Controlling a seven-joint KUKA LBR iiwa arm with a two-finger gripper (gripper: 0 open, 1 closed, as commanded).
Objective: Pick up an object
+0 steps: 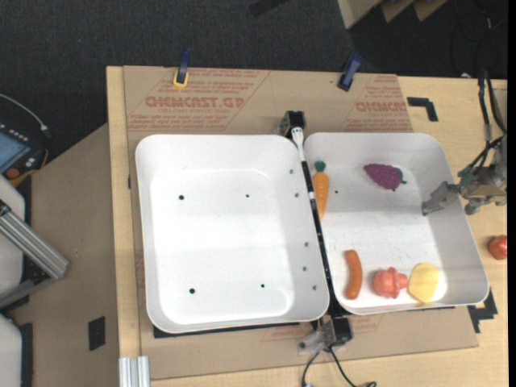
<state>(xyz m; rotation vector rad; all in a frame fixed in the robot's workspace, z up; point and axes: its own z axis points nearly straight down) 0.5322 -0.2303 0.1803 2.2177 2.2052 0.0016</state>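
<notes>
Gripper (435,201) sits at the 3 o'clock rim of the right bin (403,147), a grey tip pointing toward 9 o'clock over the bin wall; nothing shows between its tips, and its opening cannot be told. Arm hardware and cables extend from it toward 3 o'clock, low over the bench.

Right bin contents: a purple grape bunch (384,176) at 12 o'clock, a carrot (321,189) against the 9 o'clock wall, a sausage (353,273) at 7 o'clock, a red toy (389,282) at 6 o'clock, touching a yellow lemon (425,282) at 5 o'clock.

Left bin (161,216) lies alongside, both on a brown board (242,95) printed with red lettering. Two clamps (182,69) hold the board's 12 o'clock edge. Dark carpet (121,14) surrounds the bench.
</notes>
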